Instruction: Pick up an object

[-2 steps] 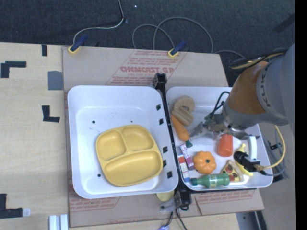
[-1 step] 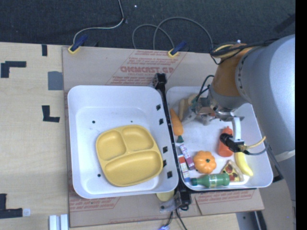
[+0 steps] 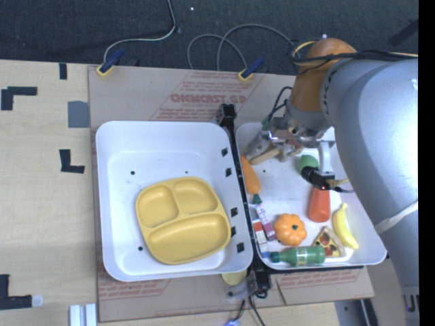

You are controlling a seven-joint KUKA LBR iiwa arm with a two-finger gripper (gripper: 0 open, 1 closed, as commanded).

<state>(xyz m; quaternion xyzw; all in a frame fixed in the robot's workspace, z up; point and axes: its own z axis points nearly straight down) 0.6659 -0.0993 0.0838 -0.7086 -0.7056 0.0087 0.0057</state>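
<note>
From the camera view, the grey arm's pincer (image 3: 266,147) hangs low at the upper left of the right bin (image 3: 370,255), whether apart or together I cannot tell. Nearest pickings are an orange piece (image 3: 249,178) against the bin's left wall and a green item (image 3: 307,161) just right; a clean descent centred on one, clear of the wall, looks wisest.

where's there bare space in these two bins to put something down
Left bin: bare floor along the top, above the yellow divided plate, and a strip down its left side. Right bin: only a small patch between gripper, pumpkin and orange bottle; the bottom is crowded with the green bottle and banana.
</note>
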